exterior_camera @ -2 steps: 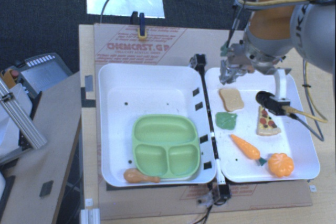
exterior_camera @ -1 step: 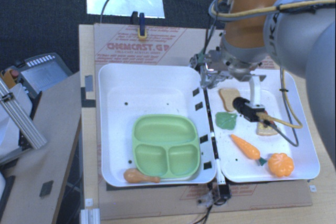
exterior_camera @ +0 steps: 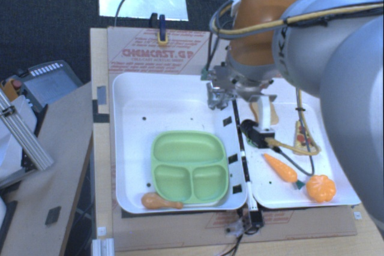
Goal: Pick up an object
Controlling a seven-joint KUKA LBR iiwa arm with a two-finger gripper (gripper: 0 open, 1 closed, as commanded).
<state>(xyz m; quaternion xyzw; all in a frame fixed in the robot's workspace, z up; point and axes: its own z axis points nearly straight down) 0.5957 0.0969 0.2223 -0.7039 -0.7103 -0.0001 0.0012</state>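
Gripper [exterior_camera: 219, 99] poised over bin divider, finger spread impossible to tell; green tray [exterior_camera: 190, 166] below-left, carrot [exterior_camera: 281, 168] and orange [exterior_camera: 321, 187] below-right

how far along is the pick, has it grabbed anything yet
Nothing looks picked yet. The claw sits over the seam between the bins with no object visible in it. The carrot, orange, green tray and drumstick all lie in the bins. Choosing, grasping and lifting remain.
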